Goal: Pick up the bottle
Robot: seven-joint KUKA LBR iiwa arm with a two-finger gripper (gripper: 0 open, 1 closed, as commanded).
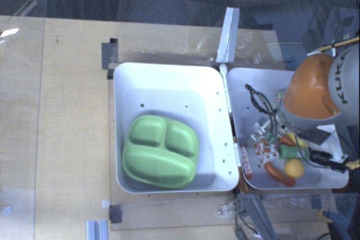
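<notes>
My arm [310,90], grey with an orange band, hangs over the right bin [242,99] and covers much of it. The gripper [277,127] sits below the wrist, low over a pile of small items, and its tips are hidden by the wrist. A small green item [288,150] lies partly under the arm, just right of the gripper. I cannot tell whether it is the bottle. No other bottle shape stands out in the pile.
In the right bin lie a red sausage [279,173], a yellow lemon [294,167], red-and-white packets [262,145] and a black wire loop [260,99]. The left bin [169,84] holds a green divided plate [161,150]. A metal post [228,34] stands behind the bins.
</notes>
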